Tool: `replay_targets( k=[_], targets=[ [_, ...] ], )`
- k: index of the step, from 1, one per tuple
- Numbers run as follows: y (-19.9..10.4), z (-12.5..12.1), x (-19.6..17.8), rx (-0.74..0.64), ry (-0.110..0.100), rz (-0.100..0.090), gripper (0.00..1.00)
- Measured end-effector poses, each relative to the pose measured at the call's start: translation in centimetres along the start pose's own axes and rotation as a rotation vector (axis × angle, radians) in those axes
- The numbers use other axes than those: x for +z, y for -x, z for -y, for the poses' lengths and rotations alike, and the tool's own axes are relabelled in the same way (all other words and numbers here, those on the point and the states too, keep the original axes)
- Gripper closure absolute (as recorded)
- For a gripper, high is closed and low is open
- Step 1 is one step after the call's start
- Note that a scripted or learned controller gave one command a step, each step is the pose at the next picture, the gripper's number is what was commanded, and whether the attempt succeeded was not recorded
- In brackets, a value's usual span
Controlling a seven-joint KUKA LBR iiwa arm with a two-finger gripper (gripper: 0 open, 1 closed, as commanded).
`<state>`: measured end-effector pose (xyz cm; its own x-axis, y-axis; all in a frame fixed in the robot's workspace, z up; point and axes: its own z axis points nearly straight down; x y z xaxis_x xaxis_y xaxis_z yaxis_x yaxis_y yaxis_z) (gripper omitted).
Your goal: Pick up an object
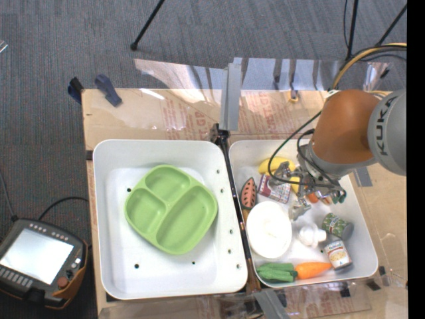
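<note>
Nearest the lens: carrot (303, 270) along the right bin (369, 231) front wall, two small cans (337, 240) beside it, white plate (269, 228) left of them. End effector (304, 193) hangs over the bin's middle clutter (finger spread and any hold: cannot tell). Left bin (106, 178) carries a green divided tray (171, 209).

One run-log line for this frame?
arm: over right bin | claw: low beside white plate | grasp: none visible | left bin: green tray
</note>
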<state>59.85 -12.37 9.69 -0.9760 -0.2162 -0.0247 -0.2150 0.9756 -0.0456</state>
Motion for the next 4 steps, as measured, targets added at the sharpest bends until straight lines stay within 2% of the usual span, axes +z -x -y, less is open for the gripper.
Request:
replay_targets(
  k=[1,2,3,4],
  targets=[
    [0.8,2.8,0.4,-0.022,0.042,-0.01,0.0],
    [2.7,-3.8,0.2,0.006,0.043,-0.01,0.0],
    [-0.3,-0.8,0.3,0.173,0.043,-0.013,0.0],
    [-1.5,3.3,0.4,0.182,0.042,-0.014,0.0]
  ],
)
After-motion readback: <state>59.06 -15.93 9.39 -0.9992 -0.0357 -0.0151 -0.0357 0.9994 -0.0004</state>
